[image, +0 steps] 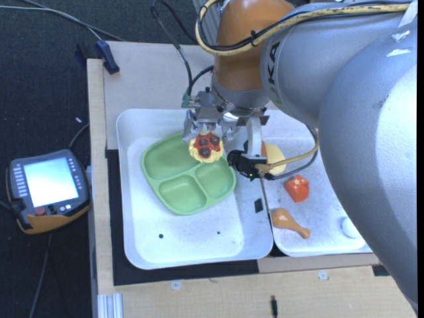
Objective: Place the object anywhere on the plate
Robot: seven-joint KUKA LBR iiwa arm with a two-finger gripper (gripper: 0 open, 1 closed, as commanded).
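Centrally, one two-finger pincer (207,138) of grey metal, hung from the grey arm (344,65) with its glossy orange band (248,28); whether it is parted or closed upon anything cannot be told from this slant.

Directly beneath it, touching or nearly so: one small toy pastry (206,148), round, with a yellow scalloped rim and dark red berries on top. It sits over the upper right edge of the plate; whether it rests there or is held up cannot be told.

One pale green plastic plate (179,174), smooth, with rounded corners, divided into three compartments, lying tilted across the left white bin (185,244).

Two shallow white bins with rounded rims, side by side; the left one shows a few small dark specks on its floor.

In the right white bin (318,237): one pale yellow rounded object (275,159), partly hidden behind a black cable fitting; one red-orange toy pepper (297,188); one tan toy drumstick (289,222); one small white round piece (348,228) near the arm's edge.

Off the bench on the dark floor at left: one handheld control pendant (46,189), grey and orange, with a lit screen.

One blue clamp (106,55) at the bench's upper left corner.
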